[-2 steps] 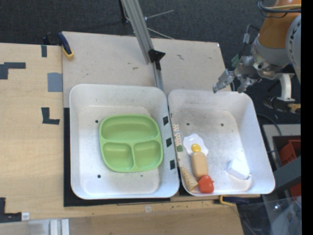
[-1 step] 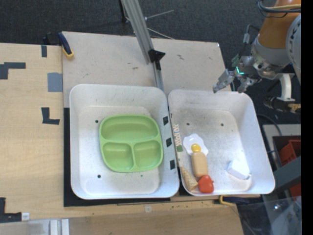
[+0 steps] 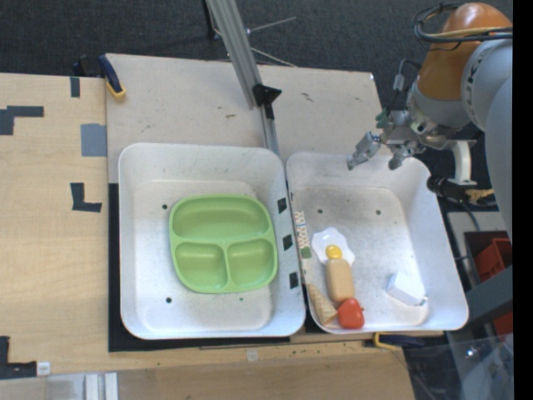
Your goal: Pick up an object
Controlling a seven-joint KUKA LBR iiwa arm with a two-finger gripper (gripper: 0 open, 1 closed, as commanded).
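Currently, scanning left to right: left bin [image 3: 133, 223] carries a green divided plate [image 3: 223, 242], lying flat near the bin's centre. Broad, shallow, stiff and probably smooth; judged a poor candidate for a two-finger pinch except at the rim.

Right bin [image 3: 433, 215] carries a cluster against its left wall and front-left corner: a fried-egg toy [image 3: 332, 244], flat and thin, hard to get under; touching it, a tan bread-like roll [image 3: 339, 280], rounded, likely light and rigid plastic, best taken across its short width at mid-length; beside that, a cone-like wafer piece [image 3: 321, 303] lying along the wall; a red tomato-like piece [image 3: 351, 314] at the front edge, small, round, prone to slipping or rolling. Near the front-right corner, a small white block [image 3: 406, 291], apart from the cluster, low contrast against the bin.

Gripper [image 3: 376, 158] above the back edge of the right bin, fingers spread, nothing between them, well apart from all candidates.
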